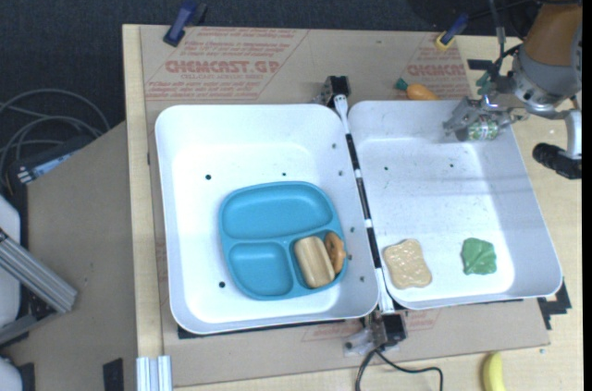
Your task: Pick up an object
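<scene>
While the gripper [474,123] hung over the right bin's [518,195] far corner, a small greenish object [483,131] appeared to be held between its fingers.

A tan biscuit [407,264] and a green piece [478,256] were seen near the front edge; a blue tray [268,227] with a bread roll [317,259] was set in the left bin [185,195].

Arm [553,38] reaches in, end effector [474,123] low.
</scene>
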`<state>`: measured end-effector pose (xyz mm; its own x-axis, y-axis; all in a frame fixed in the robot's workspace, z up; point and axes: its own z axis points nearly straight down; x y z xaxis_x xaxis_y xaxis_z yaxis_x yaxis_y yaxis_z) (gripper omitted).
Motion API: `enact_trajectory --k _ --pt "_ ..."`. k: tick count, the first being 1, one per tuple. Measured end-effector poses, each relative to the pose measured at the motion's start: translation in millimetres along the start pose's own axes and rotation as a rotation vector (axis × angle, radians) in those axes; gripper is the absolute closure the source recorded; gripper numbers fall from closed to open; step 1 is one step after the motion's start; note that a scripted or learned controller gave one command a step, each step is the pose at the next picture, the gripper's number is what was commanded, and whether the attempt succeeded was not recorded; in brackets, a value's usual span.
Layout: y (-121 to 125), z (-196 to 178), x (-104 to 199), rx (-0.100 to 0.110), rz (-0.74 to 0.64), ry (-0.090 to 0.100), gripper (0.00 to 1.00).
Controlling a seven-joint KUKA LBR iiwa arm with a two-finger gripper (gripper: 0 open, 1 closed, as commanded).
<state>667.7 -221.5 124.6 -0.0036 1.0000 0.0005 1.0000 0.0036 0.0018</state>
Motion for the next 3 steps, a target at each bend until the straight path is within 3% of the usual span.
enact_trajectory --k 1,2,3 --pt "0 -116 72 -0.003 0.002 -0.001 1.00" --pt "-23 -90 122 0.003 0.002 0.001 1.00" --pt "-65 -117 115 0.003 0.004 -0.001 1.00"
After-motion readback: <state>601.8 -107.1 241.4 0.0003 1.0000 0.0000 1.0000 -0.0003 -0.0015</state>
